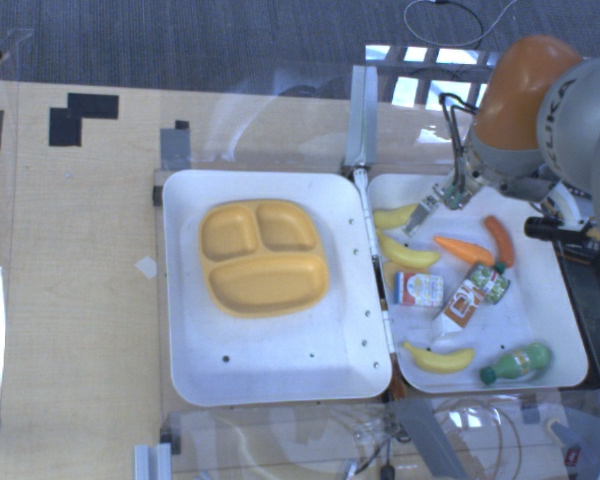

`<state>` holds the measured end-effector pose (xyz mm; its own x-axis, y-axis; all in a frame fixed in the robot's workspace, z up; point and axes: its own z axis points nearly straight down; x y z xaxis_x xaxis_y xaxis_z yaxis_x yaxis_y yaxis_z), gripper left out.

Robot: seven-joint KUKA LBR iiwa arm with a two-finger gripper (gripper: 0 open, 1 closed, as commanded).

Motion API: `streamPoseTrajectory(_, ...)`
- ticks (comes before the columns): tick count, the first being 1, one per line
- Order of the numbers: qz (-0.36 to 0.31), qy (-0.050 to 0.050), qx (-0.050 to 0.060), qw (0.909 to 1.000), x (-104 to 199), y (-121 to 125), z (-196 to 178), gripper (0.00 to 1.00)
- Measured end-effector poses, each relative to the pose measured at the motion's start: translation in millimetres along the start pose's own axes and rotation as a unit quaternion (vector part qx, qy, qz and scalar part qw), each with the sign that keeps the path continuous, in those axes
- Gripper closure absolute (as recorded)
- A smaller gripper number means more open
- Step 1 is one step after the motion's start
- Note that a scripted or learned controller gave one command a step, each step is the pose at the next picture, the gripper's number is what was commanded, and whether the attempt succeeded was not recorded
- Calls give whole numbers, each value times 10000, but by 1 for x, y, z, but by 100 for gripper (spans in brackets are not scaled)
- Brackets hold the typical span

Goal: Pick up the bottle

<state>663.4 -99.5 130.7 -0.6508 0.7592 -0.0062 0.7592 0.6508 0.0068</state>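
— Green plastic, lying on its side: is that the bottle (517, 362)?

— Yes. It rests in the near right corner of the right bin (570, 313), cap pointing left, well apart from the hand (417, 215).

— And where is the hand?

— Over the far left part of that same bin, hanging from the grey arm (570, 98) with its orange band. Its slim tip sits just beside a banana (393, 216) near the bin's far left corner. Whether the tip is open or closed, I cannot tell; it holds nothing I can see.

— What else lies in that bin?

— A second banana (408, 254) just below the first, a third (438, 357) along the near edge, a carrot (464, 250) and a reddish sausage (499, 240) toward the far right, a small white carton (419, 289) near the middle, and a tube-like pack (469, 299) slanting beside it.

— And the left bin (270, 368)?

— It carries a yellow divided tray (264, 256), set toward its far edge.
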Motion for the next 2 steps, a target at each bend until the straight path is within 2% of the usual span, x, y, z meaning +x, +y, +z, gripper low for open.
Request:
streamPoseTrajectory(1,1042,46,11,9945,-42,-35,42,0)
streamPoseTrajectory(2,2254,0,5,9743,-18,-6,11,0)
